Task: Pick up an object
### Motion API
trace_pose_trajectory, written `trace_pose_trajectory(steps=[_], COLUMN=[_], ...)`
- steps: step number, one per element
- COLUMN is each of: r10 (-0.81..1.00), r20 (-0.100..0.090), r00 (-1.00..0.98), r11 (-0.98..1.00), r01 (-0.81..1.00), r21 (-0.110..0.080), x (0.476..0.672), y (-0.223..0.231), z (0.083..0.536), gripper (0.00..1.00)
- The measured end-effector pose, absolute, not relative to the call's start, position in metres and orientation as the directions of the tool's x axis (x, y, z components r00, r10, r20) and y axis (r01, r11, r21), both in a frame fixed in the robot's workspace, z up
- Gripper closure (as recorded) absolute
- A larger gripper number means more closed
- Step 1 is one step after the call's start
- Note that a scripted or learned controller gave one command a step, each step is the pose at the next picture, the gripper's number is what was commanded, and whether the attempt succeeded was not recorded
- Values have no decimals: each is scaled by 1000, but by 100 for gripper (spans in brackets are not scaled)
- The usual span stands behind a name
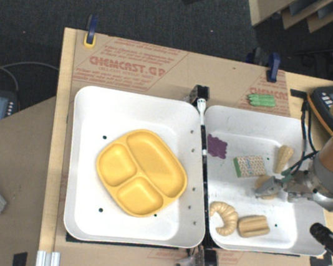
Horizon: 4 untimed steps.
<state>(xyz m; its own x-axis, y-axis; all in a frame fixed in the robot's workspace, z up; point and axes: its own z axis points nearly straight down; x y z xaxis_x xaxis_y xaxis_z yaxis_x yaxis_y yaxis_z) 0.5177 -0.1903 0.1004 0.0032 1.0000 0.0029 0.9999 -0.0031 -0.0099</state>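
L bin (pixel 79 165): yellow divided tray (pixel 141 172), centre. R bin (pixel 244 120): purple piece (pixel 216 146) upper L; green-edged packet (pixel 249 166) mid; pale roll (pixel 284 158) upper R; croissant (pixel 224 216) and tan block (pixel 253 226) side by side at front. Gripper (pixel 269 188) low in R bin, just R of packet; finger state: can't tell. Green item (pixel 262 100) on bench behind R bin.

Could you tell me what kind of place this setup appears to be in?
Probably a robotics lab bench: two shallow white bins on a clamped board, toy food like a tan croissant, and a grey arm's gripper.
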Motion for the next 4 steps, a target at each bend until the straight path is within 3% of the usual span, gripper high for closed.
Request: trace_pose_trajectory(steps=[1,2,3,4], r10=[1000,1000,1000,1000], r20=[-1,-2,-2,2], r00=[-5,-1,-1,1], r11=[5,1,1,-1], r01=[1000,1000,1000,1000], r21=[3,5,4,-5], x=[559,558,558,530], y=[-149,-152,-152,-153], z=[83,95,95,84], gripper=[0,100,0,0])
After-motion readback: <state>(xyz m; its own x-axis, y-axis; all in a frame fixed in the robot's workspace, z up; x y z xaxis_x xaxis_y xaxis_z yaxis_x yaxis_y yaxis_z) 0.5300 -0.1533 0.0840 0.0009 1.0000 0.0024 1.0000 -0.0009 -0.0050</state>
